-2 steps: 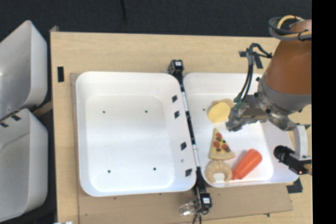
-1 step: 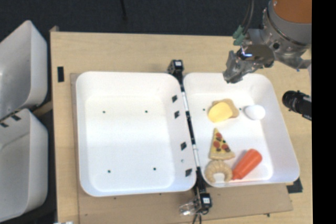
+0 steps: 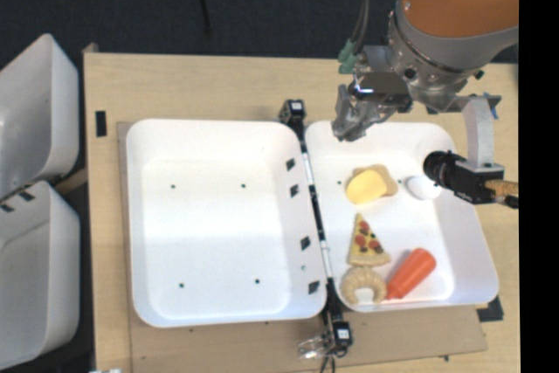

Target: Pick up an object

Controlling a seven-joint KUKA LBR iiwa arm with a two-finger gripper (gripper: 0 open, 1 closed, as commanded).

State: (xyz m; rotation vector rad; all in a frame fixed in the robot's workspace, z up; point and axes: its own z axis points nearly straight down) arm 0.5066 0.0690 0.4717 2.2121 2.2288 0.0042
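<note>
Overhead slanted view of a pale wooden bench (image 3: 105, 92) carrying two shallow white plastic bins side by side. The left-hand white bin (image 3: 140, 223) holds no objects that can be made out; small dark marks dot its floor. A hinged seam with black clips (image 3: 307, 214) runs between the two bins from far to near.

The right-hand white bin (image 3: 467, 262) holds all the candidate objects. In order from left to right: a pale beige croissant-shaped toy (image 3: 362, 284) at the near left corner; a triangular toy pizza slice with red dots (image 3: 367, 241) just beyond it, its long axis running near to far; a yellow rounded block on a tan base (image 3: 369, 184) near the bin's middle; an orange carrot-like cylinder (image 3: 410, 272) lying at a slant, touching or nearly touching the croissant; and a small white rounded piece (image 3: 419, 187) beside a black fitting at the right wall.

The grey metal end effector (image 3: 354, 122) hangs over the far left corner of the right-hand bin, below the arm's orange band. Nothing is seen between its fingers; whether they are spread or pressed together cannot be told. The yellow block lies closest, just nearward and slightly right of the end effector, so a short nearward shift and a descent would likely reach it.
</note>
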